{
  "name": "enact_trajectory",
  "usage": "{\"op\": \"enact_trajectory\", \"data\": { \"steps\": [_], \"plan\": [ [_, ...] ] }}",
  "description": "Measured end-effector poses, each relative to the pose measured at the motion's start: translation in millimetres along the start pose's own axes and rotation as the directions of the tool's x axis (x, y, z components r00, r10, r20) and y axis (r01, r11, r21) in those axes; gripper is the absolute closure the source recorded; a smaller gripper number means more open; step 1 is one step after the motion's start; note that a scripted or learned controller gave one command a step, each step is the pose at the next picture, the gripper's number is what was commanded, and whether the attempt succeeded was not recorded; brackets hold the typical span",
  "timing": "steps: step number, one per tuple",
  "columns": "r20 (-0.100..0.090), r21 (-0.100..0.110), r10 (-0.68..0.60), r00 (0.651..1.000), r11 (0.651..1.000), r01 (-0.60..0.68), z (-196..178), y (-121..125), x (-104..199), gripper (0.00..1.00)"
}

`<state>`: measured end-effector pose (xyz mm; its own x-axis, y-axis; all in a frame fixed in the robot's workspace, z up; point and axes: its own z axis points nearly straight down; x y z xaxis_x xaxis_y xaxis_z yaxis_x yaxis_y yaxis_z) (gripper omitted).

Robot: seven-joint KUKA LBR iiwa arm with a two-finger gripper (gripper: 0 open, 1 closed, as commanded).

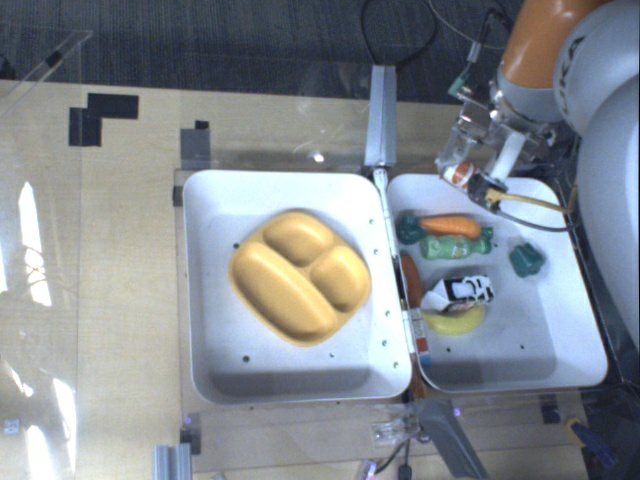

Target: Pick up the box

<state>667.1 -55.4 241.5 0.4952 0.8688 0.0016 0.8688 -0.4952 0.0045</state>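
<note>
The box [466,290] is small, black and white, and lies tilted in the middle of the right bin [560,363], resting against a yellow banana [456,320]. My gripper [465,164] hangs over the right bin's far left corner, well apart from the box and above it in the view. A small red and white thing [459,174] shows at the gripper's lower end; whether it is held is unclear.
The right bin also holds an orange carrot [450,225], a green bottle [455,246], a teal block [527,259] and a brown-red stick [409,278] along its left wall. A large yellow bread-like lump [300,274] lies in the left bin [215,358].
</note>
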Motion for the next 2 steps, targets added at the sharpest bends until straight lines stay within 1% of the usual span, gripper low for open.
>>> {"op": "enact_trajectory", "data": {
  "steps": [1,2],
  "plan": [
    [0.000,0.003,-0.044,0.999,0.999,0.044,56,-69,-34,1.00],
    [0.000,0.000,0.126,0.992,0.992,-0.126,-35,-67,-97,1.00]
  ]
}}
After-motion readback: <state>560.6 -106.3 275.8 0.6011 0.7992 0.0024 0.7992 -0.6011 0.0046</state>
